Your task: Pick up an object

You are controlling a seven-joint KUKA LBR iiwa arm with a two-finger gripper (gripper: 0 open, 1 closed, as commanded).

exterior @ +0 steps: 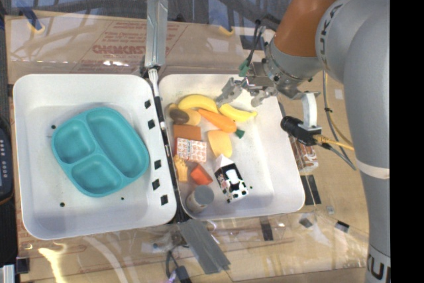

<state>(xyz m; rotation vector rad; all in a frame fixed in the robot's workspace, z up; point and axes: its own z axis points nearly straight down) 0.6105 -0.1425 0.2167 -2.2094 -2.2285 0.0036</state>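
Over the right bin [281, 162], your gripper [240, 93] hangs with its fingers spread and nothing between them.

On the surface you have two white bins side by side. Your left bin [33, 162] holds one teal plate [99, 150] with three compartments. Your right bin holds a cluster at its left half: one banana [199, 103], one carrot [217, 120] just below it, one yellow wedge [220, 142], one brown lump [179, 115], one orange-brown block [187, 132], one patterned box [191, 150], one small red-orange piece [201, 175], one grey can [200, 197], and one black-and-white cow toy [232, 183]. You'll see the fingers poised just above the banana's right end, apart from it, with the arm reaching in from the right.
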